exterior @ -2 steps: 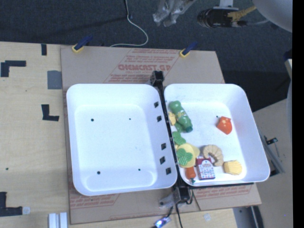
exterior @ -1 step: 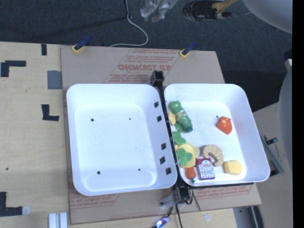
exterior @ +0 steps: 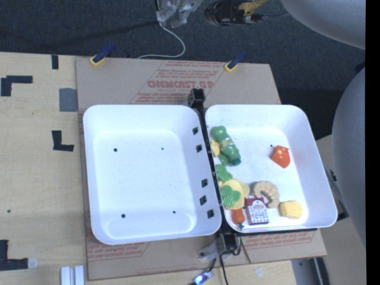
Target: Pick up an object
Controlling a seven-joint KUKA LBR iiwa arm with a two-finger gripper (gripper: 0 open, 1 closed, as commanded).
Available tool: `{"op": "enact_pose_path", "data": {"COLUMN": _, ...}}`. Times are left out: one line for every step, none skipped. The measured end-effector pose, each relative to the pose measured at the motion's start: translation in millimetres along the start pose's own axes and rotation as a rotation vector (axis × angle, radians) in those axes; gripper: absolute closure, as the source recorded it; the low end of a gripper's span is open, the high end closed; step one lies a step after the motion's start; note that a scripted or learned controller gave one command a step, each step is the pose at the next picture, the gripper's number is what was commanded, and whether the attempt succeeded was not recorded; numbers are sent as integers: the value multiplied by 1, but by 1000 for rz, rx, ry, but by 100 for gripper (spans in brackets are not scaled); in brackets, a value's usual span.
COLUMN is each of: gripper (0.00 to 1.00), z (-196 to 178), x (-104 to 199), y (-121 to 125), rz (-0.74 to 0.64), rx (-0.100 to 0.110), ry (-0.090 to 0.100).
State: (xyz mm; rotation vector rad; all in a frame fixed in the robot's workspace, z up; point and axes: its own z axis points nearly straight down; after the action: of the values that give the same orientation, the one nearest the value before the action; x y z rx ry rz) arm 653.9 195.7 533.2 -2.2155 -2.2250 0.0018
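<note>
1. Waiting to begin is my reading of the step in hand: nothing has been lifted, and every toy lies in the right bin [exterior: 297, 123], the landmark for all places below. Grey bulk of the arm [exterior: 350, 135] sits off that bin's right side and above its far right corner.

2. The tool's state I cannot tell.

3. The red strawberry-like piece [exterior: 280, 156] looks the easiest target. It lies alone in the bin's right half, well apart from the other toys and clear of the walls.

4. A green bottle-shaped toy [exterior: 226, 144] lies along the bin's left wall, near the divider to the left bin [exterior: 142, 171]. Below it, a yellow-green round piece [exterior: 231, 192] also hugs that left wall.

5. Toward the bin's near edge, a tan croissant-like toy [exterior: 265, 191], a small red carton [exterior: 256, 211] and a yellow wedge [exterior: 291, 209] crowd together, the carton touching or just beside the croissant.

6. The next move, I judge, calls for bringing the arm in over the bin's right half and descending straight onto the red piece with the jaws spread wide enough to straddle it.

7. The red piece looks small, rounded and glossy, so it could slip sideways if the close is off centre. The clustered toys at the near edge risk a double grab or a jam against the wall.
</note>
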Motion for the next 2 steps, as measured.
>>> {"op": "enact_pose_path", "data": {"gripper": 100, "z": 0, "x": 34, "y": -5, "rz": 1, "rx": 0, "ry": 0}}
{"op": "enact_pose_path", "data": {"gripper": 100, "z": -1, "x": 37, "y": -32, "rz": 3, "rx": 1, "ry": -2}}
